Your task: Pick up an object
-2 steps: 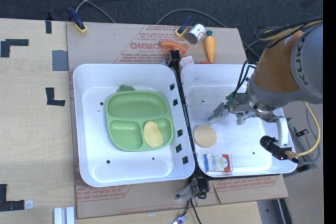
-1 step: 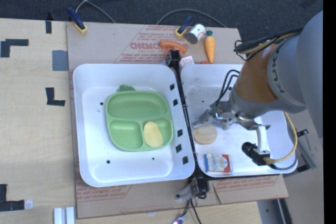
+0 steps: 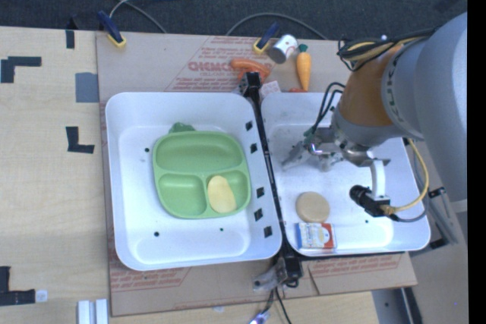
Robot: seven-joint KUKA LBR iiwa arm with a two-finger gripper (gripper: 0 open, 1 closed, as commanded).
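Right bin (image 3: 277, 106) back corner open, tan disc (image 3: 312, 206), small box (image 3: 315, 237) crowding front

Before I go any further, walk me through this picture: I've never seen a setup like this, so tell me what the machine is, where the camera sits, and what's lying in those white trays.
The camera is fixed above the bench and looks down at a slant. The big grey machine with the orange band is a robot arm reaching in from the right; its job is to pick up an object. Its gripper hangs over the right bin, with nothing visible between its fingers. That bin holds a round tan disc and a small white packet. The left bin holds a green divided plate with a yellow piece in one compartment. Behind the bins lie a toy carrot and some clamps.
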